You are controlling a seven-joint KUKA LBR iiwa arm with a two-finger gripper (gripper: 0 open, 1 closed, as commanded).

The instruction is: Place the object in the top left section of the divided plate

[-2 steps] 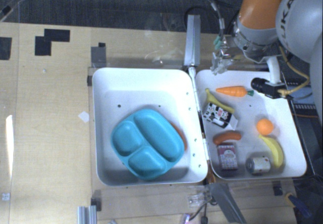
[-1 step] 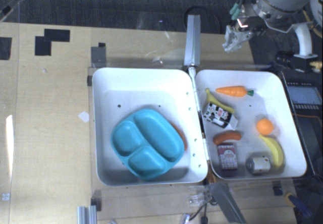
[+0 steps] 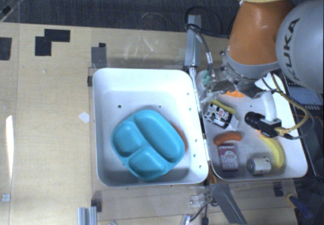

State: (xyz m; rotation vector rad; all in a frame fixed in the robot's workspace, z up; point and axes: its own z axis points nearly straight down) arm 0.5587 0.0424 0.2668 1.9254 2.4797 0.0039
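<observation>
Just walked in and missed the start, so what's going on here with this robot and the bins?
A grey and orange arm reaches in over the right bin, which holds a banana, a small can, a red-topped packet and a few other items. Its claw is down among them, and its grip is hard to make out. The blue divided plate sits in the left bin with all its sections bare, so nothing has been placed yet.

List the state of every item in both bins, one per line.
Blue three-section plastic plate: flat in left bin, sections empty.
Yellow banana: lying in right bin.
Small silver can: on its side.
Dark red packet: lying flat.
Claw: over right bin, fingers hidden.
</observation>
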